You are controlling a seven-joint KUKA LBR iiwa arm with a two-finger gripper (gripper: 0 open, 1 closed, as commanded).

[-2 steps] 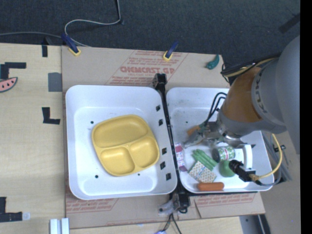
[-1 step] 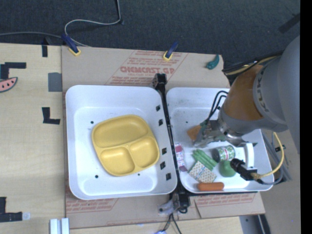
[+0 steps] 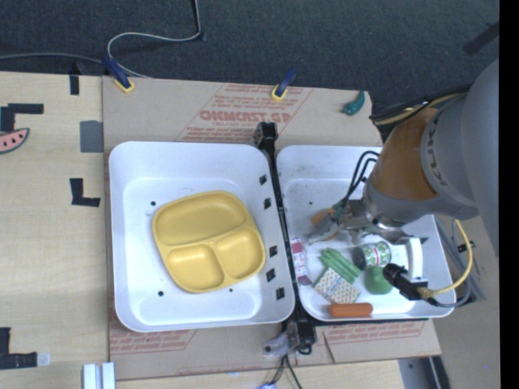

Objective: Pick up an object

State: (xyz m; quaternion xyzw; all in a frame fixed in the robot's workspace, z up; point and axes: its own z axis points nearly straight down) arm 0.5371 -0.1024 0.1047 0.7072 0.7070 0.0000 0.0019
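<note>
From the overhead camera you see the gripper (image 3: 336, 221) low in the right bin (image 3: 324, 164), near its centre; you cannot tell how its claw is set. Toward that bin's near edge lie a green oblong piece (image 3: 339, 264), a small can (image 3: 375, 254), a patterned packet (image 3: 331, 285) and an orange stick (image 3: 350, 309). The left bin (image 3: 138, 168) carries a yellow divided tray (image 3: 209, 240).

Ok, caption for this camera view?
Arm's gripper low in the right bin among small items; yellow tray in the left bin.
</note>
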